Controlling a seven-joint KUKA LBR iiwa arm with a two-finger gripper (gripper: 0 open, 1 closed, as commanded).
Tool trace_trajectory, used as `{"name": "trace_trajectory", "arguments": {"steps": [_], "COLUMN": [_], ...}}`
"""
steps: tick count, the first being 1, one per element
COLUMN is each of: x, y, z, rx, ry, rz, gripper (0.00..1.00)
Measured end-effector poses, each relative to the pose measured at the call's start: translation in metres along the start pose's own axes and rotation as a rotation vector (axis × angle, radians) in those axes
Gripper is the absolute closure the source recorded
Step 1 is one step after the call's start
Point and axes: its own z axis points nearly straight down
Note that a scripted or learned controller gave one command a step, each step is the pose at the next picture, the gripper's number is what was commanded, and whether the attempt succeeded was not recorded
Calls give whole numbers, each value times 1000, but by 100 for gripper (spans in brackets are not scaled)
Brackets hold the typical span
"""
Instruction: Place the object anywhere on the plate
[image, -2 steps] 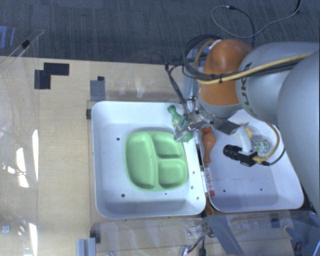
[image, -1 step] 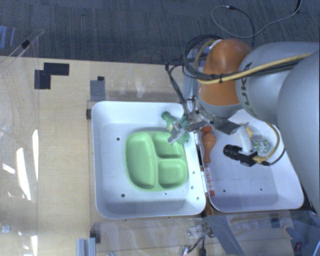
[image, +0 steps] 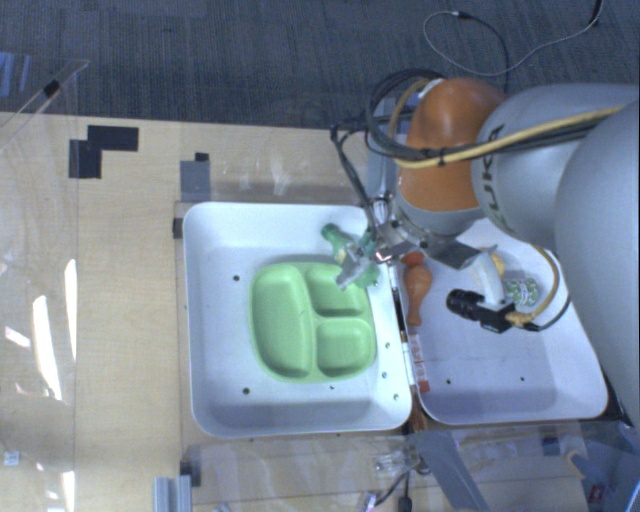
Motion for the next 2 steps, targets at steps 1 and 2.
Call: {"name": "trace_trajectory", "arguments": {"steps": [1,2], "x": [0,0], "y": [2,2], "z": [-12,-12], "rx": [-6,-6], "ry": [-1,-1], "rz": [-3,-3], "gripper": [100,0]}}
